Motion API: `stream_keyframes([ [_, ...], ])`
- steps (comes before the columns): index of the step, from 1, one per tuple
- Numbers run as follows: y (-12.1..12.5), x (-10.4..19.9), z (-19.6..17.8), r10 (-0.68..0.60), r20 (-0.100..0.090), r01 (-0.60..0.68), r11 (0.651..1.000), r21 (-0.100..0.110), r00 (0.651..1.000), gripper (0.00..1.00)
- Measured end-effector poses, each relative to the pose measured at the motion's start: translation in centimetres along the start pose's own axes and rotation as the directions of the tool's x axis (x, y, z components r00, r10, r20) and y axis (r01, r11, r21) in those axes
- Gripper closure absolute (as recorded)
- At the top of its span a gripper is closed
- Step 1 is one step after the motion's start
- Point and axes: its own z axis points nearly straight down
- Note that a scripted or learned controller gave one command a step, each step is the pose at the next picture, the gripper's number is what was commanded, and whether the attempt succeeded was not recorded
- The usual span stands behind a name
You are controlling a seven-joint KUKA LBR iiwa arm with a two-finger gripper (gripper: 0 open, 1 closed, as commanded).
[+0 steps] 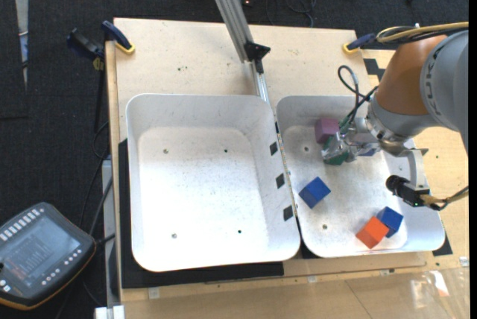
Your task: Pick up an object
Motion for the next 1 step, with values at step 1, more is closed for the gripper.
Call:
stream_keyframes([
  [1,-0.58,0.54,-5.77,-0.004,0.001,0.004,1.000,-0.003,1.000,1.00],
])
